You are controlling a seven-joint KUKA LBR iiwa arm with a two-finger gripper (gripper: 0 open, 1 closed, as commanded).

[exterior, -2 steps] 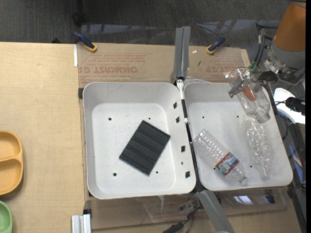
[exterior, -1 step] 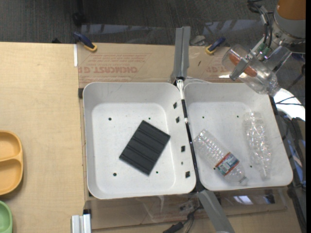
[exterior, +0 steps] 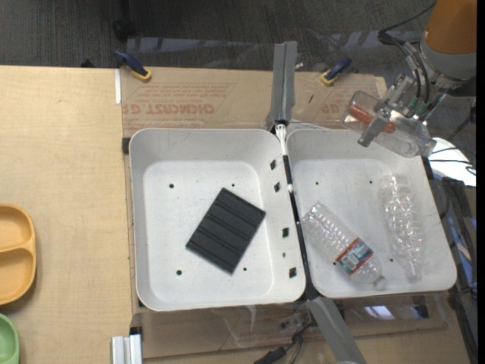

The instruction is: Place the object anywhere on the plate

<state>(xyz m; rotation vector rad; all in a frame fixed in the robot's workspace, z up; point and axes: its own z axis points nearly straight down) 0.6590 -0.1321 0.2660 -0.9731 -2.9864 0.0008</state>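
Tool (exterior: 398, 116) work first: it hangs over the far right corner of the right bin (exterior: 436, 226), clenched on a clear bottle with an orange cap (exterior: 413, 139), which lies tilted between its fingers, lifted off the bin floor. On the bench (exterior: 61, 165), the left bin (exterior: 151, 158) sits touching the right one. A black ribbed pad (exterior: 226, 230) lies slanted at the left bin's middle. A crumpled clear bottle (exterior: 402, 222) rests along the right bin's right edge, a labelled clear bottle (exterior: 341, 245) towards its near side. The orange plate (exterior: 14, 252) sits at the bench's left edge, well apart from the held bottle.
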